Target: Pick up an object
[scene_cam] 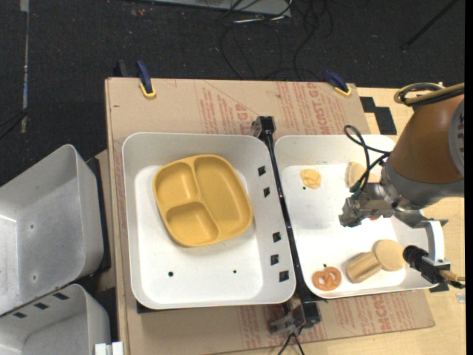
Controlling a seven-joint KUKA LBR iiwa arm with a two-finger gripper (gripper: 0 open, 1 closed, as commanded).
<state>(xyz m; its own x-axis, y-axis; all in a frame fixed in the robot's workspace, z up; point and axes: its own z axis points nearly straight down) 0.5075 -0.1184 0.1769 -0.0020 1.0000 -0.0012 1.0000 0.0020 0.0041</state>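
Observation:
The right bin [325, 198] holds several small items: a pale yellow lump [311, 177] near its back, a cream piece [355, 173] by the arm, a pretzel-shaped orange ring [327, 278] at the front, and a tan cylinder with a round cap [373, 260] beside it. My gripper [352, 215] hangs low over the middle of the right bin, between the cream piece and the tan cylinder. Nothing shows between its dark fingers. The grey and orange arm [429, 154] covers the bin's right side.
A yellow divided plate [201, 199] lies in the left bin [148, 272]. A black divider [279, 213] runs between the bins. Grey tubs [44, 220] stand off the bench at the left. A black cable [367, 150] loops near the wrist.

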